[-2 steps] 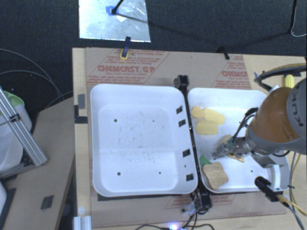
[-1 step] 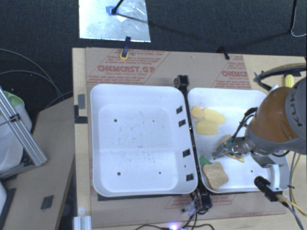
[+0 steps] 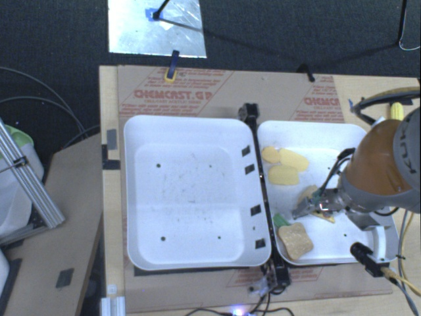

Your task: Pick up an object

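My gripper (image 3: 306, 207) reaches from the right into the right bin (image 3: 355, 135), low over its middle. Just above it lies a small olive-tan object (image 3: 308, 193), partly covered by the gripper. A small yellow bit (image 3: 328, 218) shows under the wrist. Two pale yellow pieces (image 3: 284, 157) (image 3: 284, 174) lie at the bin's upper left. In the near left corner rests a tan sponge-like block (image 3: 296, 240), with a small green piece (image 3: 281, 220) beside it.
The left bin (image 3: 135, 196) sits beside the right one, split from it by a black divider (image 3: 258, 176). The arm's orange band (image 3: 378, 163) and grey wrist cover the right bin's right side. Cardboard (image 3: 217, 91) lies under both bins.
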Tool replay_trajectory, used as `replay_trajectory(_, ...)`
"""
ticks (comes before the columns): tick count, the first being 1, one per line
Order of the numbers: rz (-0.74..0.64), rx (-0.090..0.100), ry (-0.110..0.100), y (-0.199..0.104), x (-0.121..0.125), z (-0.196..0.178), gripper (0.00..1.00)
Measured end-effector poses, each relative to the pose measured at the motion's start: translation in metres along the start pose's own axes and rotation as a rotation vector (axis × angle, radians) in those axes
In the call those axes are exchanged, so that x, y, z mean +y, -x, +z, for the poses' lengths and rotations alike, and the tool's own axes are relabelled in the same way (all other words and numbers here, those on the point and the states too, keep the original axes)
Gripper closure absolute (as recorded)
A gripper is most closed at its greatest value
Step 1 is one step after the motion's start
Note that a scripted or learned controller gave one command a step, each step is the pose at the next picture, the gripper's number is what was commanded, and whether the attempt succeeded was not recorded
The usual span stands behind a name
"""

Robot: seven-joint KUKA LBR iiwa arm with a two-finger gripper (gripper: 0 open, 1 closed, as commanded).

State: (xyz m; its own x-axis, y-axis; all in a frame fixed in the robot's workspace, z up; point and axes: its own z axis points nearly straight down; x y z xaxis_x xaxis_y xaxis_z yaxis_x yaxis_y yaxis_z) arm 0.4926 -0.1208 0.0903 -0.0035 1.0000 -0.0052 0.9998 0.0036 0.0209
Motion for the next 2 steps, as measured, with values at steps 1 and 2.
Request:
replay_trajectory(1,0.002,0.001,-0.005,0.001,0.003,0.0,0.0)
replay_trajectory(2,0.006,-0.01,0.006,0.005,0.005,-0.011,1.0)
